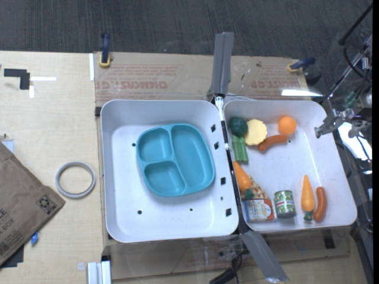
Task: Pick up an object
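Toy food fills the right bin (331,158): two carrots (307,195), two sausages (320,203), one orange (287,125), one can (285,204); one blue plate (176,158) left; gripper (329,125) at far-right rim, grip unreadable.

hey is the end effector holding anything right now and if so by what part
Nothing is held. The end effector sits at the right bin's right rim, with nothing between its fingers; the orange and sausage lie untouched in the bin.

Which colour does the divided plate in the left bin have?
The divided plate is light blue, close to turquoise. The camera view shows it plainly.
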Controlling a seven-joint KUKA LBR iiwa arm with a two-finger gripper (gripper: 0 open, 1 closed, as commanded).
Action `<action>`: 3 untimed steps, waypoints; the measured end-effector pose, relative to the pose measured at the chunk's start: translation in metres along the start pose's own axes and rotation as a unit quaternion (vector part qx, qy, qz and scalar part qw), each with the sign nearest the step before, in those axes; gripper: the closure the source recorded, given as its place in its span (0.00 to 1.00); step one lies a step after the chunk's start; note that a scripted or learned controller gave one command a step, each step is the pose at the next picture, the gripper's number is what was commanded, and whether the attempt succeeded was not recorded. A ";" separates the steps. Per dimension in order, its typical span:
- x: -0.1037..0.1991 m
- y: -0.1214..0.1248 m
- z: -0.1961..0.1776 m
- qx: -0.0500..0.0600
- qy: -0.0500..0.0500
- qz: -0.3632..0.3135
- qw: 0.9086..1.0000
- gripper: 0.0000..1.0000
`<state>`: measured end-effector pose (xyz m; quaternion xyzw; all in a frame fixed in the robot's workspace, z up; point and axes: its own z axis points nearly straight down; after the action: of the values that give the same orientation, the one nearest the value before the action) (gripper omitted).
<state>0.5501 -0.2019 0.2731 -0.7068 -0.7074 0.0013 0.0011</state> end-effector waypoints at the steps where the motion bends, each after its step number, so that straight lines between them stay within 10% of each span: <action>1: -0.020 -0.046 0.127 0.000 0.001 -0.019 1.000 0.00; 2: 0.006 -0.073 0.183 0.000 0.001 0.065 0.998 0.00; 3: 0.038 -0.073 0.183 0.000 0.001 0.244 0.970 0.00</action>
<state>0.4770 -0.1637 0.0906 -0.8581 -0.5135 0.0011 0.0013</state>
